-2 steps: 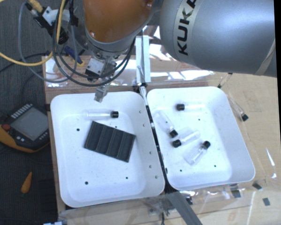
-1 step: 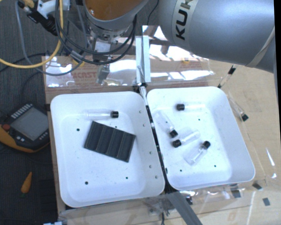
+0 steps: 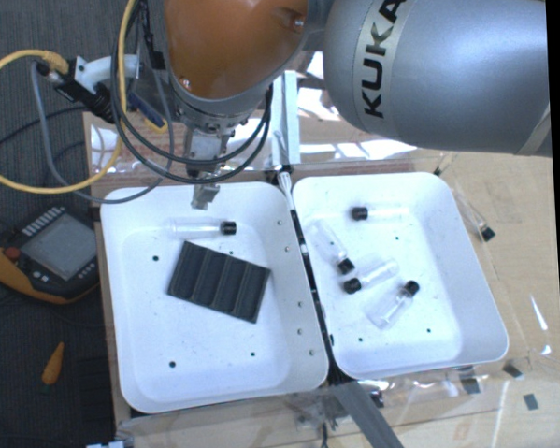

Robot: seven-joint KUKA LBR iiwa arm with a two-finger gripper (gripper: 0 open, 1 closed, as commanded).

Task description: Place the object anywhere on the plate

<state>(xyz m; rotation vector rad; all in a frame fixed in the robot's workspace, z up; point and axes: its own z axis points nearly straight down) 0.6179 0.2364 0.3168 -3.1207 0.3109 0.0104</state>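
Where the arm's orange band narrows to the wrist, the gripper (image 3: 203, 196) hangs over the far rim of the left bin (image 3: 138, 366). It is seen almost end-on, so I cannot tell whether its jaws are spread or pressed together, and nothing can be seen held in them.

Just nearward of the jaws, a clear vial (image 3: 198, 229) lies on its side on the bin floor. Its black cap (image 3: 229, 228) points toward the right bin (image 3: 470, 283). The vial lies apart from the gripper tip and does not touch it.

Further nearward from the jaws, and a little to their right-bin side, rests the dark ribbed plate (image 3: 218, 282). It lies flat and skewed against the bin walls. Its far corner comes near the vial, but a strip of white floor separates them, so the vial is off the plate.

Across the divider from the jaws, the right bin holds four more capped vials. One (image 3: 373, 212) lies near the far wall, roughly level with the jaws. One (image 3: 326, 241) lies close beside the divider. Two more (image 3: 374, 275) (image 3: 392, 305) lie further nearward, around the middle of that bin.

On the opposite side of the jaws, beyond the left bin's outer wall, a handheld pendant (image 3: 48, 254) lies on dark matting, and a yellow cable (image 3: 1, 78) loops beyond it.
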